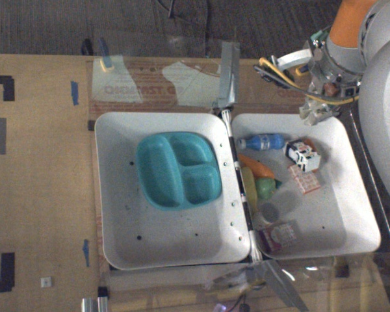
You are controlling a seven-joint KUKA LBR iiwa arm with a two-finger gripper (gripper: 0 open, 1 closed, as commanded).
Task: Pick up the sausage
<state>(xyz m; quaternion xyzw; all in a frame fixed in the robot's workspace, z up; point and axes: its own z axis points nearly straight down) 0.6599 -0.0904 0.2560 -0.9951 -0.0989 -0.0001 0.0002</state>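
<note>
The sausage (257, 166) looks like an orange-red elongated piece lying at a slant near the left wall of the right bin (351, 194), just below a small water bottle (262, 142). My gripper (314, 111) hangs over the bin's far rim at the upper right, under the orange band of the arm (351, 18). It is well apart from the sausage, up and to the right of it, with nothing seen in its grasp.
Near the sausage lie a yellow piece (249, 187), a green piece (266, 188), a grey cup (270, 211) and a purple packet (279, 234). A white-and-black box (302, 155) and a pink waffle-like piece (306, 182) sit mid-bin. The left bin (117, 226) holds a teal divided plate (155, 194).
</note>
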